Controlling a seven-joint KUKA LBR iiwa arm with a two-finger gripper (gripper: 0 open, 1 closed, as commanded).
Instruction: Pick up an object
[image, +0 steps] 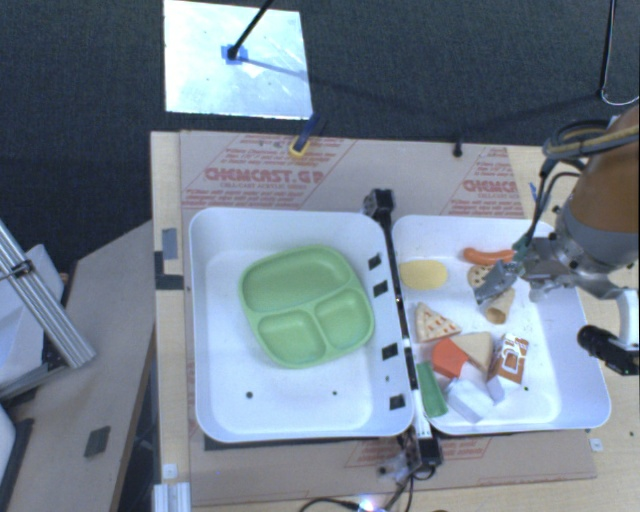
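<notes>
Hovering tool (497, 287) — crowded right bin (580, 395), near rim.

We look down at a slant from one fixed camera above the bench (250, 160), taking in both bins (215, 330) whole, from moderate height.

Red "CHEMCAST" print, repeated, on brown protective sheet (330, 165) under bins: one copy reads "CHEMCAST.G P", upside down, well left of and beyond the fingers; second partial copy just beyond them. Small carton (511, 359) print unreadable.
</notes>
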